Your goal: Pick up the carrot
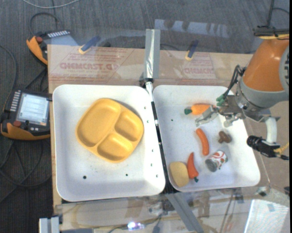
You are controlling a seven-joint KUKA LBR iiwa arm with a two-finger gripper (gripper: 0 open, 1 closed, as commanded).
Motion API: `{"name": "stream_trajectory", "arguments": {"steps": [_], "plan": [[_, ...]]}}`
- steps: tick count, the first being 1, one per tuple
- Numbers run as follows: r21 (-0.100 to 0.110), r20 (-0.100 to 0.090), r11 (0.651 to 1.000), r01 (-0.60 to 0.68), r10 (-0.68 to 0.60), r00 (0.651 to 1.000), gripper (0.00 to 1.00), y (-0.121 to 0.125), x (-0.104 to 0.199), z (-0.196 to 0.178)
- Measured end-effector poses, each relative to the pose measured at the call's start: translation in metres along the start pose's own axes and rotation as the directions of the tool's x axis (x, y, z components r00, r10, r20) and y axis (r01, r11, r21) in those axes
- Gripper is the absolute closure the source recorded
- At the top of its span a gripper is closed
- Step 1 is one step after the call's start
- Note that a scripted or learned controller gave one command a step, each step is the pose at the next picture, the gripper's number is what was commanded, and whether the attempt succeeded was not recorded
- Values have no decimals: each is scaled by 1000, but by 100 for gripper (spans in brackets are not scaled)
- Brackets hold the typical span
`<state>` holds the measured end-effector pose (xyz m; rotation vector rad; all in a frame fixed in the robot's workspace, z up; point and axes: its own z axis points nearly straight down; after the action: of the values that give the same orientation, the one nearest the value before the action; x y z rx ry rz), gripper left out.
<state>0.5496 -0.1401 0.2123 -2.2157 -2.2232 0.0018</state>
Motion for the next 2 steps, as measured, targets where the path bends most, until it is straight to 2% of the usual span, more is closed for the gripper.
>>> {"name": "stream_trajectory", "arguments": {"steps": [1, 2], "plan": [[0, 4, 1000, 8, -8, 1000, 0, 53, -34, 110], [28, 2, 986, -163, 163, 987, 0, 114, -28, 127]]}}
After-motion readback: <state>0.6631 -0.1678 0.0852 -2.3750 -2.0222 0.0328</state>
